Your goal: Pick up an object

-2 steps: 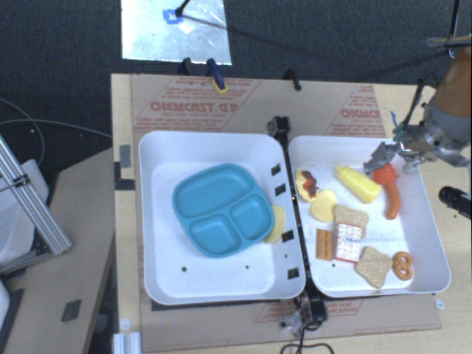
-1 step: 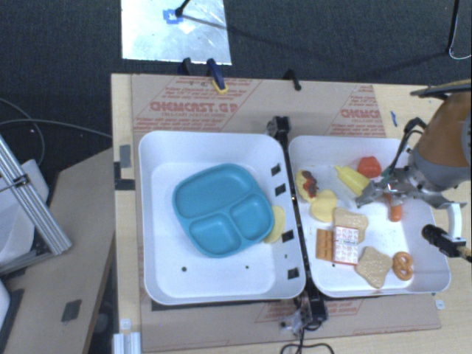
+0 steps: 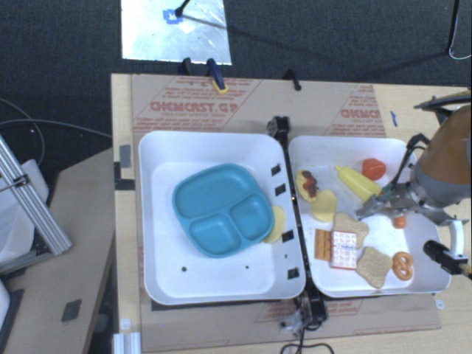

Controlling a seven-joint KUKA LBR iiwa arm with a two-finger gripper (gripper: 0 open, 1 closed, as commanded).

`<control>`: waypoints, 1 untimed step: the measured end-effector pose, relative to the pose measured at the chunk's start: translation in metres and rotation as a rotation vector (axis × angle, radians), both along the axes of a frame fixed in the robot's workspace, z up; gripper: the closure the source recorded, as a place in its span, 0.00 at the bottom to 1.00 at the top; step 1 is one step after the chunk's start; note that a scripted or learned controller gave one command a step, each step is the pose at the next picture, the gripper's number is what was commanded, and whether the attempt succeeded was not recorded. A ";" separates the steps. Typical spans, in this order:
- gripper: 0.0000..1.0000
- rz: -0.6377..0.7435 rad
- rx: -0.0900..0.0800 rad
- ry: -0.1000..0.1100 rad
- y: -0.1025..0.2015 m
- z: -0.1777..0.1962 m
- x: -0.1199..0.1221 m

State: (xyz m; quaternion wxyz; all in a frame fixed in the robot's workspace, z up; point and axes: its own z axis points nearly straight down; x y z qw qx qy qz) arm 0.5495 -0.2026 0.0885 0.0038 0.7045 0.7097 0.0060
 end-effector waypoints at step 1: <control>0.00 -0.007 -0.004 0.009 0.036 -0.002 -0.059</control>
